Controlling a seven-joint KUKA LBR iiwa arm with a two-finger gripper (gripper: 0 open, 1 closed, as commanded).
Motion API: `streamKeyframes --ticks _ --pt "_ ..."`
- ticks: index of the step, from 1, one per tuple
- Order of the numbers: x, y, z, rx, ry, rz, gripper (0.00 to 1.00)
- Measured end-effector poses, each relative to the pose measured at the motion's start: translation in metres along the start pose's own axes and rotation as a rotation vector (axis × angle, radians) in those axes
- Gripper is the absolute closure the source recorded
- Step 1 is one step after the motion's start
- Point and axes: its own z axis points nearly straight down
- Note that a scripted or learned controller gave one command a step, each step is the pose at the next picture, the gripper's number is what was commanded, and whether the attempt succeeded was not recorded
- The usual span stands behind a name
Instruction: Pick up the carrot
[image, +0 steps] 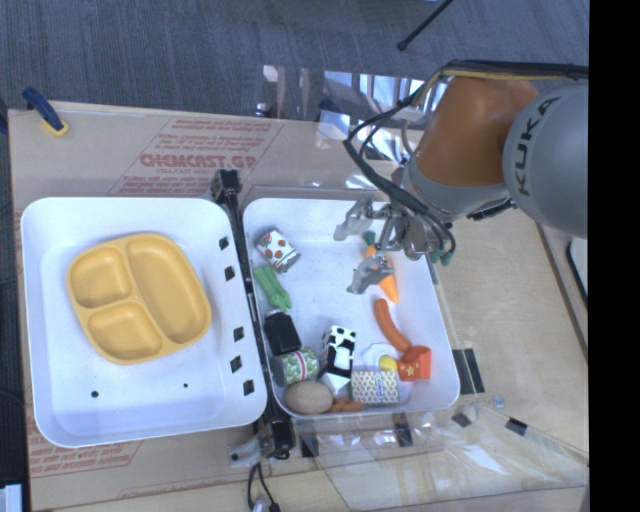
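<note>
The carrot (388, 284) is small and orange. It lies in the right bin (320, 225) near the right wall, with its upper end under the gripper. My gripper (362, 247) hangs low over the bin's upper right part, its two grey fingers spread apart, one finger (352, 221) above and one finger (367, 273) below. The carrot's upper end sits next to the gap between them, while its pointed tip sticks out to the lower right. I cannot see the fingers pressing on it.
An orange sausage (392, 325), a red block (415, 363), an egg (308, 397), a black item (282, 332), a green vegetable (272, 287) and a small can (278, 250) share the right bin. The left bin (50, 390) holds a yellow divided plate (138, 295).
</note>
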Motion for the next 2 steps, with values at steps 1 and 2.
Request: streamKeyframes --ticks 1,2 --pt "0.003 -0.054 0.118 -0.001 0.002 0.392 0.0" --pt "0.0 -0.051 0.106 0.001 -0.002 0.38 1.0"
